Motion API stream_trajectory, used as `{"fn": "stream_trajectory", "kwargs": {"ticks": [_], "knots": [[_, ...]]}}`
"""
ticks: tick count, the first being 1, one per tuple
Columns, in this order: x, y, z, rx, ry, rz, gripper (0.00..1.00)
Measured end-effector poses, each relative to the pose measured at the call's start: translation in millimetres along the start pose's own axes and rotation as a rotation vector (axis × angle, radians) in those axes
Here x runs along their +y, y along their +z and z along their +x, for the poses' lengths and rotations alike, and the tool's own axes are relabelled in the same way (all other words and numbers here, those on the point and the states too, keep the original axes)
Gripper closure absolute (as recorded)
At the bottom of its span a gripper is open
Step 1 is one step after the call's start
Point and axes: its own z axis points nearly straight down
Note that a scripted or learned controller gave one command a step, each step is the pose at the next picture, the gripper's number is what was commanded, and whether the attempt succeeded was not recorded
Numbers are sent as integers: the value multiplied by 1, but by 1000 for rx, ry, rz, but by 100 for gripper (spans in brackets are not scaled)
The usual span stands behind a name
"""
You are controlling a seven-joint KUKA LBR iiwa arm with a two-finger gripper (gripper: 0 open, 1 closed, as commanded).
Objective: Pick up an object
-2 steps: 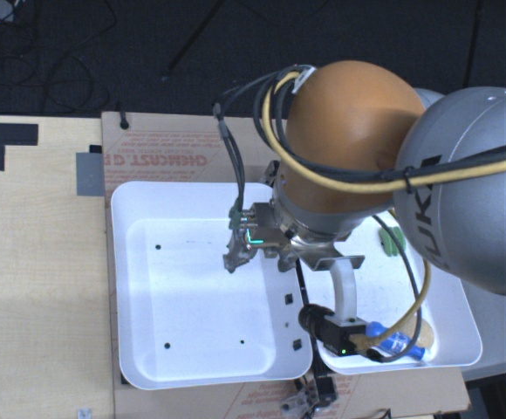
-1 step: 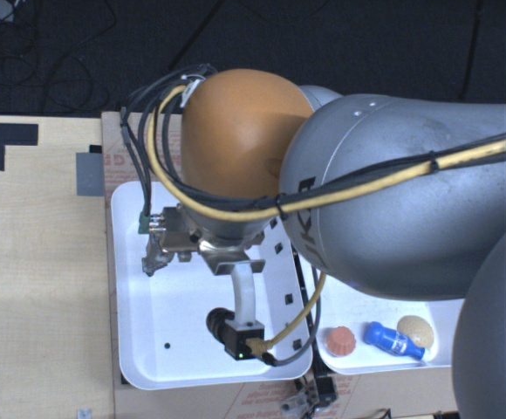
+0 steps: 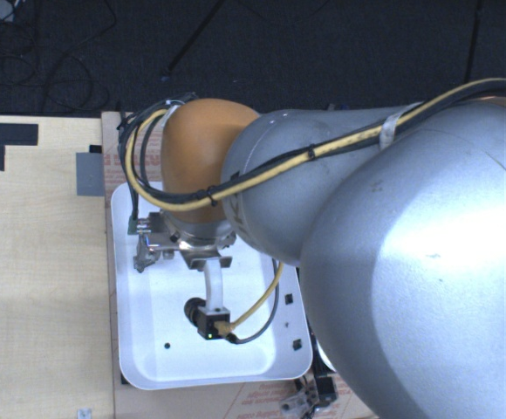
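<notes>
The white bin (image 3: 148,369) lies below the arm's orange band (image 3: 196,151). My gripper (image 3: 146,250) hangs under that band, low over the bin's upper left part, and the wrist hides most of it. Nothing shows in its grasp. A tiny dark speck (image 3: 167,347) lies on the bin floor near the front left. Two small dark pieces (image 3: 288,300) (image 3: 296,345) sit by the bin's right wall. The big grey arm (image 3: 393,251) hides the rest of the bins.
A pale wooden board (image 3: 35,278) stretches left of the bin, carrying a black L-shaped mark (image 3: 4,142) and a grey rectangle (image 3: 88,173). Cardboard (image 3: 253,400) shows under the bin's front edge. Behind the bench is dark cloth with cables.
</notes>
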Motion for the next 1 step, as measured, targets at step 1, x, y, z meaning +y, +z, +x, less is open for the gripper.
{"fn": "stream_trajectory", "kwargs": {"ticks": [1], "knots": [[51,-102,2,10,-5,-22,0]]}}
